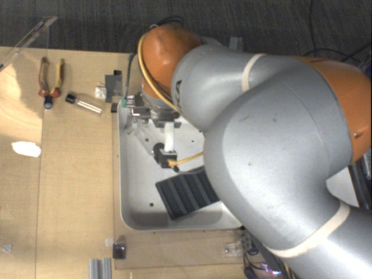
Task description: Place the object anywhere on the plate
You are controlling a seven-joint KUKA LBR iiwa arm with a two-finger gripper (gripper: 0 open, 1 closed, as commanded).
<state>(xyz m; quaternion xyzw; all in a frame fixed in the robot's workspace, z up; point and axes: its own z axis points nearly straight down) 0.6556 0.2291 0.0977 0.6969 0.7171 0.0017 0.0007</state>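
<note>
- Looking down on the white bin (135,205) now. The arm (279,156) is sprawled over its whole right side, so I'm flying half blind here.
- The pincer (138,113) sits low over the bin's far left corner, close to the wall. From this angle I cannot tell whether it is wide or narrow, and I can't make out anything held in it.
- The task's thing, as I read it, is the black ribbed block (185,194). It lies flat on the bin's floor toward the near end, well apart from the pincer, with its right end tucked under the arm.
- My call: the pick is not made yet, and nothing has gone toward a plate.
- First risk: the pincer is tight against the bin's corner wall. A descent from there could strike the rim or scrape the wall instead of landing on anything.
- Second risk: the block is broad, flat and ribbed. A squeeze across its wide side may slip off the ridges or only tip one edge up, and then it drops back onto the bin's floor.
- Third risk: with the arm over the bin's right side, I can't check the way out. A swing could drag the block along or knock it against the wall.
- Outside the bin, on the desk (70,202) to its left, the pliers (51,79) and a small clear vial (85,103) lie well apart from the action. No trouble from those.
</note>
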